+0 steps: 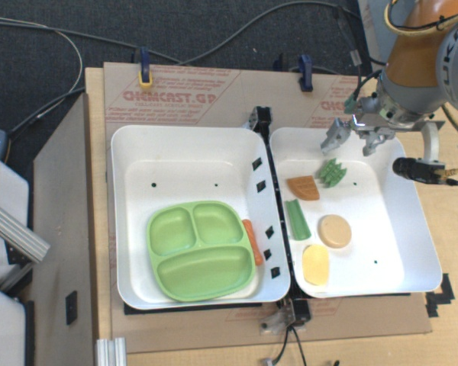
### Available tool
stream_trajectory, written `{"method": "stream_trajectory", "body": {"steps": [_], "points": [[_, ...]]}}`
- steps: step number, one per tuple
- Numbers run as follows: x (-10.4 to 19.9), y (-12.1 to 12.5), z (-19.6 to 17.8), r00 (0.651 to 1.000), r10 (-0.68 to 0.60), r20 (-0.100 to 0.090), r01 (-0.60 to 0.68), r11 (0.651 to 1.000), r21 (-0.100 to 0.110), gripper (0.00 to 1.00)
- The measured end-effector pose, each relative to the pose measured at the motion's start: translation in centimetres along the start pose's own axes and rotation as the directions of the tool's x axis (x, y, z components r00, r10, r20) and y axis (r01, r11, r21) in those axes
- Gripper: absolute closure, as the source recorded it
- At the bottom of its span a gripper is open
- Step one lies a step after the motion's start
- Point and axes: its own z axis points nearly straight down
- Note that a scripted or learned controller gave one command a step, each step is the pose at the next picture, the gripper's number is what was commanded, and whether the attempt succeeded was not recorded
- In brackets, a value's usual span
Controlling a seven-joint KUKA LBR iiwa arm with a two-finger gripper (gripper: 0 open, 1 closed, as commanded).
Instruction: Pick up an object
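Observation:
My gripper (354,141) hangs over the far part of the right bin (412,227), its two fingers spread apart with nothing between them. Just below and left of it lies a green broccoli piece (333,172). An orange-brown toast slice (303,188) lies beside the broccoli. Further toward the front I see a green stick (296,219), a tan round cookie (335,231) and a yellow piece (316,265).
The left bin (130,204) holds a green divided plate (201,248) with an orange carrot (252,242) along its right edge. A black divider (271,197) runs between the bins. Clamps (144,68) and cables sit at the cardboard's far edge.

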Motion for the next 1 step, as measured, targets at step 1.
{"method": "stream_trajectory", "body": {"steps": [1], "points": [[0.04, 0.29, -0.88, 1.0, -0.003, 0.002, 0.003, 1.0, -0.015, 0.0]]}}
